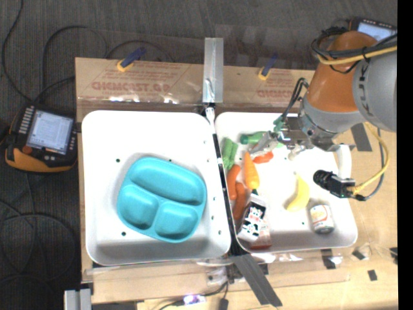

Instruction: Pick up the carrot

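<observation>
Carrot [249,171] lay against the left wall of the right bin [335,237], mid-frame, untouched among other toy food. Gripper [279,136] hovered up and right of it; claw state could not be told. Whole pick remained undone, by my reading.

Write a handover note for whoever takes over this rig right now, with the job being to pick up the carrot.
Gripper: over the far part of the right white bin, by a green-and-red piece. Whether it grips anything can't be told.
Carrot: the long orange carrot lies along that bin's left wall, among other orange and green toy vegetables, not lifted.
Also in the bin: yellow banana, small tin can, black-and-white milk carton.
Left white bin holds a turquoise divided plastic tray.
Done: nothing visible yet.
Left: move to the carrot, grasp, lift.
</observation>
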`<state>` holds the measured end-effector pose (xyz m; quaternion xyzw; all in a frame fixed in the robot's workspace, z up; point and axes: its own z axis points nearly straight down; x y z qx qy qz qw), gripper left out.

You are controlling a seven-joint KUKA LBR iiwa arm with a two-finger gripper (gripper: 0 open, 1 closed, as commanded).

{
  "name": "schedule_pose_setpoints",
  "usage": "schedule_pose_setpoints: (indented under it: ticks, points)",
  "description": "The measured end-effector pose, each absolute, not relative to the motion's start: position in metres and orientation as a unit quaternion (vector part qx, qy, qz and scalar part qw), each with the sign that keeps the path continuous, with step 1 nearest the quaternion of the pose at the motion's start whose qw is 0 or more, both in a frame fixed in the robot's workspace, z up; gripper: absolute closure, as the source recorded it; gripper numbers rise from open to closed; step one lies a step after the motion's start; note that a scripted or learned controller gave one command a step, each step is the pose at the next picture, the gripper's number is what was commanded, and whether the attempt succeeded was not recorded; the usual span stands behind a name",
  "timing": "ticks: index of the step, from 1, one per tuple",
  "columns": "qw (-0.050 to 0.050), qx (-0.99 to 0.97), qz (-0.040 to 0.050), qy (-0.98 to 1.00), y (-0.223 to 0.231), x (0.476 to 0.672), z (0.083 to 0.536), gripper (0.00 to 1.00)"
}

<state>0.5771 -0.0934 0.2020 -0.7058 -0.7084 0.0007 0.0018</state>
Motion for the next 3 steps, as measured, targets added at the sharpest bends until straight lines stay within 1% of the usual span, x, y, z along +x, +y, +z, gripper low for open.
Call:
schedule_pose_setpoints:
  ticks: [1, 2, 3]
  points:
    - [-0.001, -0.711, -0.0002, -0.704, -0.098, 0.584, 0.092, 0.00]
    - [0.000, -0.711, -0.0005, -0.703, -0.098, 0.584, 0.101, 1.00]
    - [0.000, -0.726, 0.0016, -0.688, -0.064, 0.601, 0.190, 1.00]
